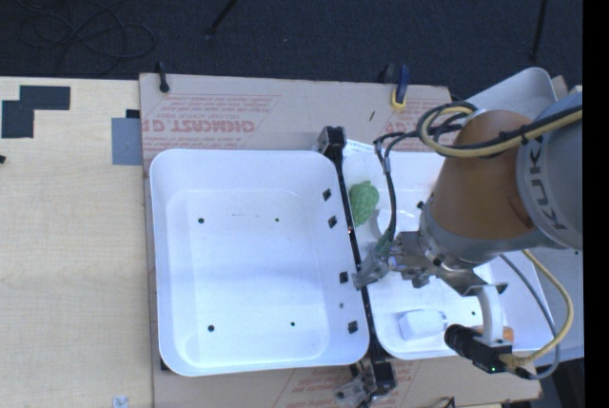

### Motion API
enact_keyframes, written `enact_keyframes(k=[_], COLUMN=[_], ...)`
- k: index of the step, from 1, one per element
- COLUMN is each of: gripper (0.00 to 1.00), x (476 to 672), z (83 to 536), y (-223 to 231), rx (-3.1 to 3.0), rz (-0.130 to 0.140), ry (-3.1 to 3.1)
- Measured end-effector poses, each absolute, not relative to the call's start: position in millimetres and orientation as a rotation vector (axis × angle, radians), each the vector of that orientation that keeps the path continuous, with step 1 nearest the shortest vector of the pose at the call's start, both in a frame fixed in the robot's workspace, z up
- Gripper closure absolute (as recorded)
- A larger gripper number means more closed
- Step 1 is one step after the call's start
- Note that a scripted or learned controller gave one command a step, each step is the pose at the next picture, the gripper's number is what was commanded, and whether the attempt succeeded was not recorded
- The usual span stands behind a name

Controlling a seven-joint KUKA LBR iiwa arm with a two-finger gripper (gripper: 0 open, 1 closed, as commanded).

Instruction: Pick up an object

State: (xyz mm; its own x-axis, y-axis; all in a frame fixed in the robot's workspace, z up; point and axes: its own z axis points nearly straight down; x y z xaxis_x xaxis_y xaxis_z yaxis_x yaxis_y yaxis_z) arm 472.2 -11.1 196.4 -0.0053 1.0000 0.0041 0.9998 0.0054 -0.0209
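1. Camera view looked down at a slant on two shallow white bins set side by side on a sheet of cardboard [238,111] laid on the bench.
2. Left bin [181,235] was the larger one in view, its floor bare white with a few small dark dots.
3. Right bin [404,354] was largely covered by the arm [495,187], which reached in from the right with its orange band over the bin's middle.
4. A green object [363,201] lay in the right bin, toward its far left corner, just beside the black divider [347,235] between the bins.
5. A white object [421,323] lay near the right bin's near edge.
6. The gripper [381,265] hung low by the divider, nearer than the green object; its finger state could not be told.
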Motion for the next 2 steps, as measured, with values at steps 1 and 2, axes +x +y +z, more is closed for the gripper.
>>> enact_keyframes(k=[1,2], gripper=[0.0,1.0], x=[528.2,525.9], z=[186,196], y=[42,37], rx=[-2.214,-2.223], rz=[0.001,0.01], ry=[-2.225,-2.212])
